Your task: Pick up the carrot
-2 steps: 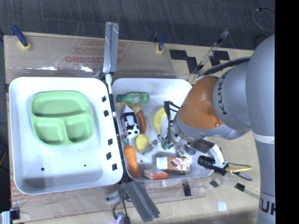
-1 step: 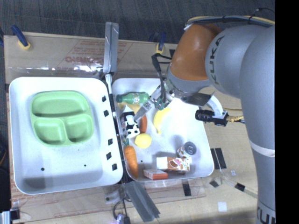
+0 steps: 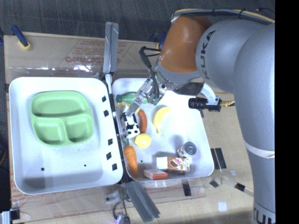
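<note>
The claw hangs low over the right bin, near its left wall, fingers drawn narrow and holding nothing visible. The carrot lies well below it in the camera view, toward the bin's near-left corner, long axis roughly along that wall. A lemon and sausage sit between. The left bin carries a green tray on the desk.

Arm covers right bin's top-right corner, runs off frame at bottom. Gripper tips too small/blurred to read. Green bottle partly hidden behind gripper.
</note>
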Tool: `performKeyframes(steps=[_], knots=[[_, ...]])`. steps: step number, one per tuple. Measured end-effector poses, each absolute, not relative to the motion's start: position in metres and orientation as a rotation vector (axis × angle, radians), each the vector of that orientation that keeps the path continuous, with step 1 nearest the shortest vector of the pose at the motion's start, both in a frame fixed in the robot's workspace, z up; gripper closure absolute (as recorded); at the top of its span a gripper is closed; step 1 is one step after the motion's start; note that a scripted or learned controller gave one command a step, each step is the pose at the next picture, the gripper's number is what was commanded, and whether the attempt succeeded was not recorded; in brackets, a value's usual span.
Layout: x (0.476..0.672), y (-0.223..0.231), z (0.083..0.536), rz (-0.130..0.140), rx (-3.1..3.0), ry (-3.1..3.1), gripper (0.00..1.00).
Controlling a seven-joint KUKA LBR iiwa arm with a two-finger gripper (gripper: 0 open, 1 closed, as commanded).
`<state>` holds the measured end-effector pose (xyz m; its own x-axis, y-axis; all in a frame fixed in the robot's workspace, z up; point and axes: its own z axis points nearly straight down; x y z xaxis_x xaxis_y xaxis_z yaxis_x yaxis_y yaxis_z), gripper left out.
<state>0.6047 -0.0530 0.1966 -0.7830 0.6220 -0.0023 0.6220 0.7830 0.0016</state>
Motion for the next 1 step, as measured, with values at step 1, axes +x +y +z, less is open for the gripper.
performKeyframes(steps=[1], knots=[[0.5662,-0.0376,0.1919,-0.001,0.564,3.092,0.0]])
